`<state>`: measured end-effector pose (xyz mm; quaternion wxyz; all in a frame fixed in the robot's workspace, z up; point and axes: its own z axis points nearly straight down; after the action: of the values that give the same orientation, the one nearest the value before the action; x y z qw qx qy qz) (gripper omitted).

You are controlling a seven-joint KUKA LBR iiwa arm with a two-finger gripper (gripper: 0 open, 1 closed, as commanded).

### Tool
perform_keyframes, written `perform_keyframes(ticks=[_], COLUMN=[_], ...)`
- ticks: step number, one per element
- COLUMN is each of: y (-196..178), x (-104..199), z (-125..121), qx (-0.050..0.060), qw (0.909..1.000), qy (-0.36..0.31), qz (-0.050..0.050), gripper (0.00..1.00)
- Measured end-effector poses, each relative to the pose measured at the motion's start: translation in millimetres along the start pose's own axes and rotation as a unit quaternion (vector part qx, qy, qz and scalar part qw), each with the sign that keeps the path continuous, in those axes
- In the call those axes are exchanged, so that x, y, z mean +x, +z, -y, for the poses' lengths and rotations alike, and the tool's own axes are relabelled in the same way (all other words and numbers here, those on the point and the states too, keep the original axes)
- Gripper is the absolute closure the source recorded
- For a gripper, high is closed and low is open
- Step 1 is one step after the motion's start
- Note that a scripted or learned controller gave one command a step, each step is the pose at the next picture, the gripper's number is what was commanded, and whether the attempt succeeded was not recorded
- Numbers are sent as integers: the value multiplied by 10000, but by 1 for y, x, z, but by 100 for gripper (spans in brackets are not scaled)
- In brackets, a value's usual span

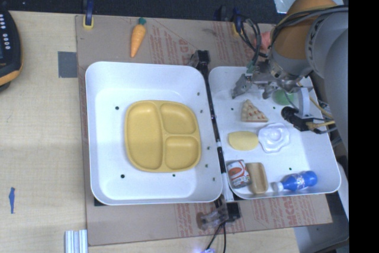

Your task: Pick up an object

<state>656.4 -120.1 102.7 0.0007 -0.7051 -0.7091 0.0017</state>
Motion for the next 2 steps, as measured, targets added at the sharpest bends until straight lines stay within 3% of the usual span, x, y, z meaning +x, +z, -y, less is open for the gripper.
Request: perform_keyframes(ticks=[1,2], y=[12,11], x=[3,-34], z=[21,29], qx=[21,12], qw=[10000,10000], qy=[19,26], qz=[-5,-2], gripper=[0,0])
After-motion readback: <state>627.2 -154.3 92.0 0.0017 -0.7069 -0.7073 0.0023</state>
